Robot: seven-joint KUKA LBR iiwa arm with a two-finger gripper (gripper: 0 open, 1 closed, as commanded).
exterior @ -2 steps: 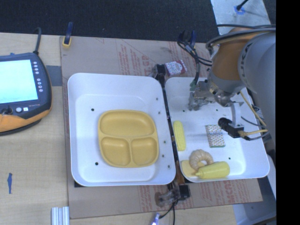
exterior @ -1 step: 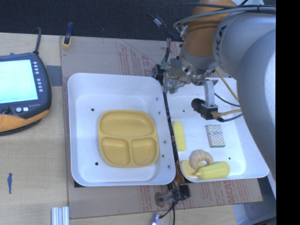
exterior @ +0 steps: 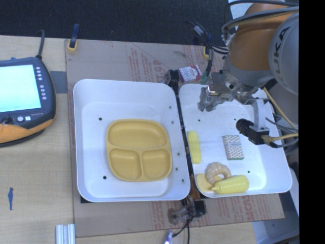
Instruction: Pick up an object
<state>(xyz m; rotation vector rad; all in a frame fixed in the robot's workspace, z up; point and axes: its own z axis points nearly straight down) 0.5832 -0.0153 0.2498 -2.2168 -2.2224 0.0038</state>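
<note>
My gripper [exterior: 207, 101] hangs over the far left part of the right bin [exterior: 264, 182], with nothing seen between its fingers. In that bin lie a yellow corn cob [exterior: 194, 146] along the left wall, a small patterned sponge block [exterior: 233, 147] near the middle, a pale shrimp-like toy [exterior: 217, 171] and a yellow squash-shaped toy [exterior: 231, 185] at the near edge. The gripper is above and beyond the corn cob, apart from all of them.
The left bin [exterior: 86, 136] holds a yellow three-part divided plate [exterior: 138, 149]. A teach pendant [exterior: 23, 98] lies at the far left of the bench. A small red-and-white packet [exterior: 189, 73] sits behind the bins. Cables and a black fitting [exterior: 251, 128] hang beside the wrist.
</note>
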